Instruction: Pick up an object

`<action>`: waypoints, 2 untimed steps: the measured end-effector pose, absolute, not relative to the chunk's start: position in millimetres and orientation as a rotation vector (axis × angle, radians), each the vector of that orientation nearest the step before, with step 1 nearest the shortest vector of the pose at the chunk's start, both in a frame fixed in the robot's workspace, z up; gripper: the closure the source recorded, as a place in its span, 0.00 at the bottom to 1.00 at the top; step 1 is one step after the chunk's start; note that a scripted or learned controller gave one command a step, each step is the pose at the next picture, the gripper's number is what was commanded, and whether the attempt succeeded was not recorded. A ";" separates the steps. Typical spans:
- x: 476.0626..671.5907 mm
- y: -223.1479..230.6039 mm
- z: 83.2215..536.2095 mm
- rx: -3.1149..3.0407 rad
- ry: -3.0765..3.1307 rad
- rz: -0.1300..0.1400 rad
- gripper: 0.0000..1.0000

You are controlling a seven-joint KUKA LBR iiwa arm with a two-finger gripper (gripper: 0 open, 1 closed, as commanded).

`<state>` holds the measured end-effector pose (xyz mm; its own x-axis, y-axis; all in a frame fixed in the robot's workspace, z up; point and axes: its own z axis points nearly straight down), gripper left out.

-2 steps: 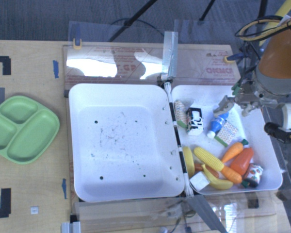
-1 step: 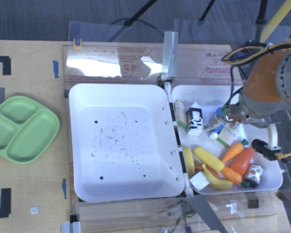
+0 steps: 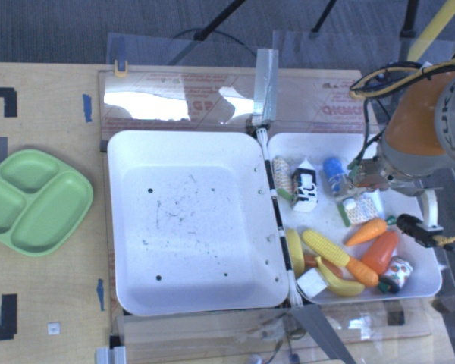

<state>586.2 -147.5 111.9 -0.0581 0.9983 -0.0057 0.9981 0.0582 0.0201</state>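
Observation:
The right bin [image 3: 432, 283] holds a heap of toy food and small items: a blue object [image 3: 334, 173], a black-and-white box [image 3: 305, 186], a striped piece [image 3: 280, 174], a green-and-white packet [image 3: 362, 209], an orange carrot [image 3: 366, 231], a red pepper [image 3: 383, 250], a corn cob [image 3: 326, 247] and a banana [image 3: 340, 280]. My gripper [image 3: 366, 176] reaches in from the right and hangs low over the bin's back, between the blue object and the packet. The grey and orange wrist [image 3: 413, 139] covers much of it.
The left bin [image 3: 136, 158] is bare white with scuff marks. A green divided plate [image 3: 38, 201] lies on the bench at far left. A clear wall and a metal post [image 3: 265, 82] stand behind the bins. Cables [image 3: 387, 78] loop above the wrist.

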 end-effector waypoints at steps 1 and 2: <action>594.3 -164.6 138.5 2.481 1.925 0.000 1.00; 601.8 -174.0 212.9 2.787 1.450 -0.001 1.00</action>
<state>601.8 -174.0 212.9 0.5738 0.8190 -0.0009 0.8190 -0.5738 -0.0002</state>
